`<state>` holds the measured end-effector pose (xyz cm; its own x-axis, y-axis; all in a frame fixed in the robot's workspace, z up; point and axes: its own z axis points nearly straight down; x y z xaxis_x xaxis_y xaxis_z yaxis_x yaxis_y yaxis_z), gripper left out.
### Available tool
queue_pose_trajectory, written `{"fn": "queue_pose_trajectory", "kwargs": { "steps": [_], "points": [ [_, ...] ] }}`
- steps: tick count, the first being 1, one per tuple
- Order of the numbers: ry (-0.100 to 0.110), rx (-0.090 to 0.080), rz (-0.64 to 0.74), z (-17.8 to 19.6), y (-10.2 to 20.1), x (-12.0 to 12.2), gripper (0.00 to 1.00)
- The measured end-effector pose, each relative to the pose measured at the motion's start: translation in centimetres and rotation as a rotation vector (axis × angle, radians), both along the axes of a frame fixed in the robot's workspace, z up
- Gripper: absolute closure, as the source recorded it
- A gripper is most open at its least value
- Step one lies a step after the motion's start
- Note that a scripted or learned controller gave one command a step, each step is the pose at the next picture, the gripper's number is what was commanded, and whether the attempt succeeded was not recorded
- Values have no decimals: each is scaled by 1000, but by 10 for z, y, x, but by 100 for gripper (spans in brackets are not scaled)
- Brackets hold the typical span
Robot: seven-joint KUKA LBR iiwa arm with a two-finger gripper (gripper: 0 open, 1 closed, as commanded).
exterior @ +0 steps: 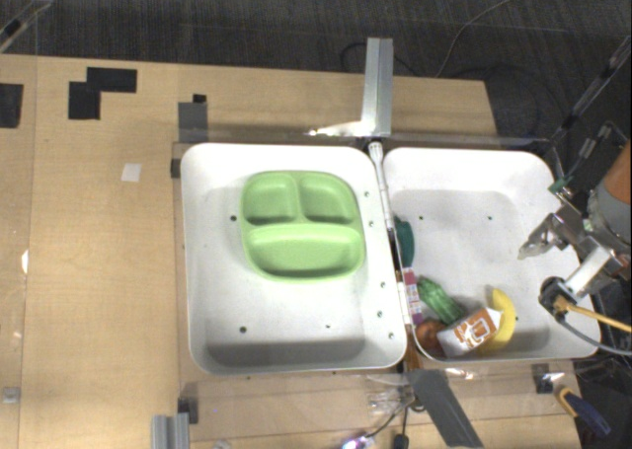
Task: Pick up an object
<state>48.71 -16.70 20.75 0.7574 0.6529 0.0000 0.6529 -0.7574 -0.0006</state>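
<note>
The right bin (464, 195) holds a cluster of items in its front left corner: a yellow banana (506, 313), an orange and white carton (471, 331), a green packet (440, 299) and a dark green item (403, 238) against the left wall. My gripper (546, 265) hangs over the bin's right edge, right of the banana and apart from it. It is open with nothing between its fingers.
A light green divided plate (301, 223) lies in the left bin (212, 269). A metal post (379, 87) rises behind the divider between the bins. A yellow cable (592, 316) runs off the wrist at the right bin's front right corner.
</note>
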Motion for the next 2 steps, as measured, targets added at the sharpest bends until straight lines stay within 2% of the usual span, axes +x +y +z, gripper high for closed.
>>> {"fn": "queue_pose_trajectory", "kwargs": {
  "steps": [1, 2],
  "points": [
    [-3, 0, 5, 31, 27, 1, 0],
    [-1, 0, 111, -9, 21, 0, 0]
  ]
}}
